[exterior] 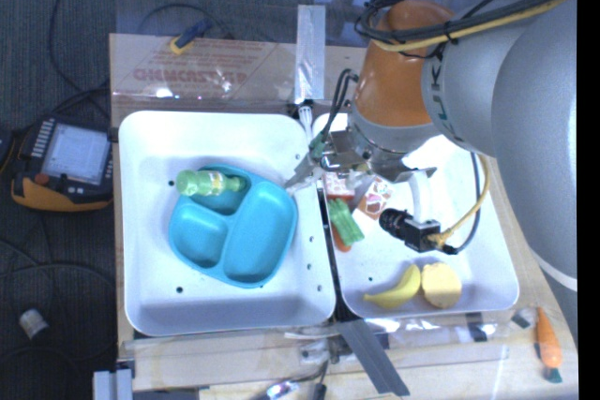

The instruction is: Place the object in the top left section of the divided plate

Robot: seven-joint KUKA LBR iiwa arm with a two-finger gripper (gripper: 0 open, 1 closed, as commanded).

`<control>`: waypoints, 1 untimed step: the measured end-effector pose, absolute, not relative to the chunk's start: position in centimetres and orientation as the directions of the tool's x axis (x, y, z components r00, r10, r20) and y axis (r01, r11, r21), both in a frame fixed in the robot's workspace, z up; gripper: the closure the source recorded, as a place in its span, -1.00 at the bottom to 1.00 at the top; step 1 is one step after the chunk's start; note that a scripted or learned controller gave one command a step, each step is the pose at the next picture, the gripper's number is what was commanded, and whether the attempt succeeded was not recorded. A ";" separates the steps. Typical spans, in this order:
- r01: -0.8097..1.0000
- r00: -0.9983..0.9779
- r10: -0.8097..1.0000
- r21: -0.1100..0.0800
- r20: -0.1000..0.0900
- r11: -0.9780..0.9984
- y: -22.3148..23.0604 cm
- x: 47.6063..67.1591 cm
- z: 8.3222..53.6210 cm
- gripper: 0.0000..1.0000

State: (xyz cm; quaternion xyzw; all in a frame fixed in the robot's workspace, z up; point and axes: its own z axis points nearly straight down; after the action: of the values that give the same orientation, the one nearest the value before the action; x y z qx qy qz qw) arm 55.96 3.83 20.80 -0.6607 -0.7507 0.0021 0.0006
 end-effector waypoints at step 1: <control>0.992 -0.127 0.992 -0.004 -0.002 0.127 3.8 56.0 20.8 -1.00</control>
State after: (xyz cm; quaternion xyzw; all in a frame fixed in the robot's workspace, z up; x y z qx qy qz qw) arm 55.96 3.83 20.80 -0.6607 -0.7507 0.0021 0.0006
